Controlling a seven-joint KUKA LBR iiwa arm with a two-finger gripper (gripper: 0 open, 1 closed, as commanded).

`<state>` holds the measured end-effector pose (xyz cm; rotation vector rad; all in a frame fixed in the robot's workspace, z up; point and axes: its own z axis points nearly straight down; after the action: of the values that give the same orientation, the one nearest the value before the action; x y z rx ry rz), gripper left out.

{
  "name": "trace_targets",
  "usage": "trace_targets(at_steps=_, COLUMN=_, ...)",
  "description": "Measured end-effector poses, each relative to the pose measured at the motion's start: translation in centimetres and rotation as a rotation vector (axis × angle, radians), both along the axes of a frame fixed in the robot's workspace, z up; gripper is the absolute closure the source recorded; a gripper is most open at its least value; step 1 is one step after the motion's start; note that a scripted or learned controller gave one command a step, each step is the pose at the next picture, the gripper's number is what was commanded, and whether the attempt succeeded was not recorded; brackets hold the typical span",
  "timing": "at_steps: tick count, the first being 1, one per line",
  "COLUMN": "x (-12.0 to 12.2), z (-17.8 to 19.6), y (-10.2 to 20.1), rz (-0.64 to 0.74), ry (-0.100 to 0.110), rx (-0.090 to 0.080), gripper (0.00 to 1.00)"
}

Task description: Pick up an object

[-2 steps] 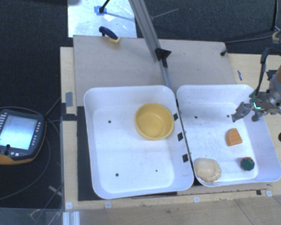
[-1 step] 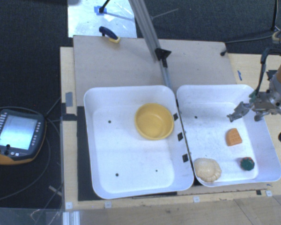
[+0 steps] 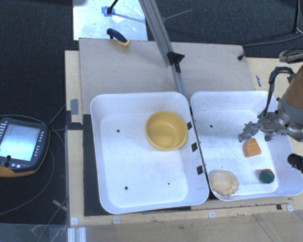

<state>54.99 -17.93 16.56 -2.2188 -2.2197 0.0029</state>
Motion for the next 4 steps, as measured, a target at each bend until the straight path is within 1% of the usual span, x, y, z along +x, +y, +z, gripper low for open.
trace_targets(at_steps=1, x=0.2, z=-6.0, y=-0.4, rz=0.0, ry=-0.002, rx=-0.001, gripper=0.0)
trace_targets(at_steps=2, x=0.4, z=-7.2, y=-0.6, rz=-0.001, ry=-0.01, rx=-0.004, gripper=0.0)
trace_targets(at_steps=3, x=0.5, z=-6.1, y=-0.6, rz=-0.001, ry=-0.013, rx=-0.005, gripper=1.0)
trace_targets(at_steps=4, x=0.8, z=-1.8, y=-0.4, rz=0.0, ry=-0.007, rx=-0.002, gripper=1.0)
